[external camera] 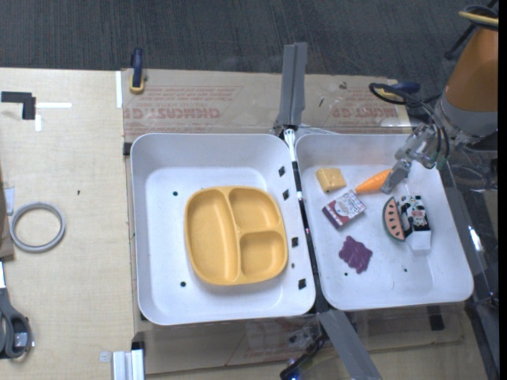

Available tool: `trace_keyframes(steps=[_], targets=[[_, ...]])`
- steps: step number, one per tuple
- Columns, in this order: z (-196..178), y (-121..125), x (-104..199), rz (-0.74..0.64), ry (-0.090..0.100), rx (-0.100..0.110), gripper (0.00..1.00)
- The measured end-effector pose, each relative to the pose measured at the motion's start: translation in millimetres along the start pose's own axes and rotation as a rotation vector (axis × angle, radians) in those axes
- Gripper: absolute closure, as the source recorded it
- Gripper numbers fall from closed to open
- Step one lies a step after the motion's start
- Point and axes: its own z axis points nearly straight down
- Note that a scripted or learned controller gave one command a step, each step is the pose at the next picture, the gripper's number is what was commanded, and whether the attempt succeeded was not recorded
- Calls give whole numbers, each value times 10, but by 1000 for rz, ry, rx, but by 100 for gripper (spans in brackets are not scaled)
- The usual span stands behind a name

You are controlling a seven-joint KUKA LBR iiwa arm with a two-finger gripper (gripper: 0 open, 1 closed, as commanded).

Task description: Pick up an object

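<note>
The right bin (451, 287) holds several small items. These are a yellow block (331, 179), an orange carrot (371, 184), a small printed packet (344, 209), a purple grape cluster (356, 253), a watermelon slice (390, 218) and a black-and-white toy (415, 214) on a white block (421, 241). My gripper (398, 175) hangs over the bin's back right part. Its tip is just right of the carrot's thick end and above the watermelon slice. Nothing visibly sits in it.
A yellow divided plate (236, 234) lies in the left bin (150, 212). On the bench to the left are a grey ring (36, 226) and scissors (12, 335). A blue clamp (137, 70) stands on the cardboard behind the bins.
</note>
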Motion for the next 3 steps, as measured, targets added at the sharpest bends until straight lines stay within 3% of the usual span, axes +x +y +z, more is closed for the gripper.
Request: trace_keyframes(steps=[1, 2, 3], targets=[[119, -568, 142, 143, 3, 1, 0], [819, -587, 189, 191, 2, 1, 0], [824, -747, 396, 408, 3, 1, 0]])
